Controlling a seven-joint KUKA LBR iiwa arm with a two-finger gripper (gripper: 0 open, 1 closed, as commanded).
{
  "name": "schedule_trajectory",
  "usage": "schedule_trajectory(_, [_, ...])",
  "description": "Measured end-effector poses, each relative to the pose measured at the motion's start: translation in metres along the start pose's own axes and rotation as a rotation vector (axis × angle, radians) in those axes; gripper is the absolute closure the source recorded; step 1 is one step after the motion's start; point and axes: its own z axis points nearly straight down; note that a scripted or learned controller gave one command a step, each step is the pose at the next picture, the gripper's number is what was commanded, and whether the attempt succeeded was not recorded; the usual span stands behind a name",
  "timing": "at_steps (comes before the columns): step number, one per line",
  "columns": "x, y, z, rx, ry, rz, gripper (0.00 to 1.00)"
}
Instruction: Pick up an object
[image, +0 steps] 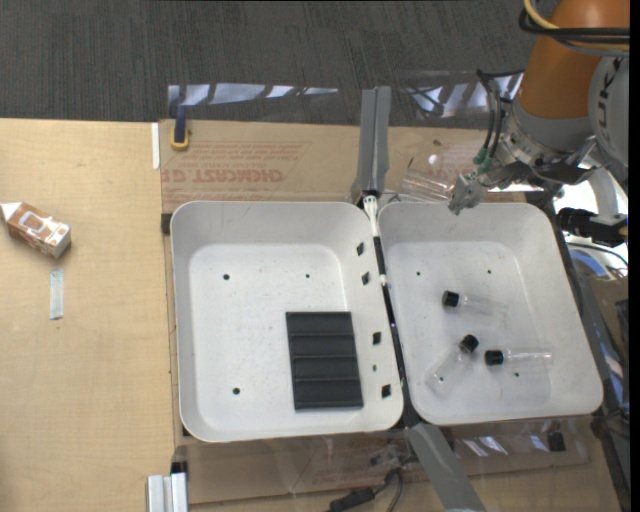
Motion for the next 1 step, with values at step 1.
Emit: schedule_trajectory(1, [0.0472,0.0184,0.0055,0.003,0.001,0.032,1.0])
